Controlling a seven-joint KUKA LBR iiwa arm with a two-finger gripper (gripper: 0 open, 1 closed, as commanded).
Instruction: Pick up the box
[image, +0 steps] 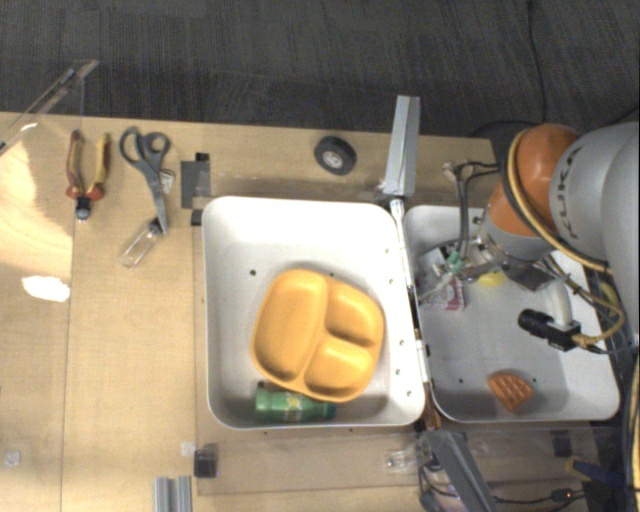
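A small box (447, 290), partly hidden, is seen at the left wall of the right bin (560, 405), just under the gripper (462, 268); the grip cannot be judged. The arm (560, 190) is bent down over this bin. On the wooden bench (110, 350), scissors (150, 180) and pliers (85, 170) are laid.

Even overhead light lit the scene, with strong glare washing out the surface (30, 200) at far left, soft shadows inside the left bin (225, 300), and slightly soft focus.
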